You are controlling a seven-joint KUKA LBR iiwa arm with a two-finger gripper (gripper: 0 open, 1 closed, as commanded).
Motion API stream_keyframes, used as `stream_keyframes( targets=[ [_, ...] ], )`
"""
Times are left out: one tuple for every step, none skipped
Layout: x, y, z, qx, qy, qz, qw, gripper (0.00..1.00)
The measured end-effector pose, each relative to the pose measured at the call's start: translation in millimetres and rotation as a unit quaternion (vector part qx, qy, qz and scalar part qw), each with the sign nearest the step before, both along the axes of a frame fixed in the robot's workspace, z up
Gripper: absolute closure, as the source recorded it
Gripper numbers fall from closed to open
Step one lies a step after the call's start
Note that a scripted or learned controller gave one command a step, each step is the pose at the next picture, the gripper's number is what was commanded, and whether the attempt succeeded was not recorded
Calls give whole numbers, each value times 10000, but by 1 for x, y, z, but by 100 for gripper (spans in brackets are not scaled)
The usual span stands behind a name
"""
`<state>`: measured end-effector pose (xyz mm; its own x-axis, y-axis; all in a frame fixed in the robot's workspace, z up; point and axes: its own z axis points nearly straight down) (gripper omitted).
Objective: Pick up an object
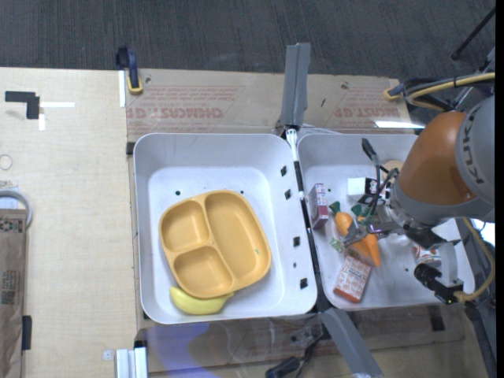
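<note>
Looking at the right bin (394,298), my gripper (364,228) hangs over a crowded pile by the orange carrot (365,248). I cannot tell its grip. It might grab nothing.

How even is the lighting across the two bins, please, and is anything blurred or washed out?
Camera view: the left bin is evenly lit, with a soft shadow by the yellow plate; the right bin is bright, nearly washed out, near the arm; the small items under the gripper look soft.
</note>
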<state>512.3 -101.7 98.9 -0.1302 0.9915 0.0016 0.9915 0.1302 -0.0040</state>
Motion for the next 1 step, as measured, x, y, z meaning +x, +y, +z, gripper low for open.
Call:
stream_keyframes(
  targets=[
    [43, 62, 92, -10, -13, -209, 9998, 100]
  ],
)
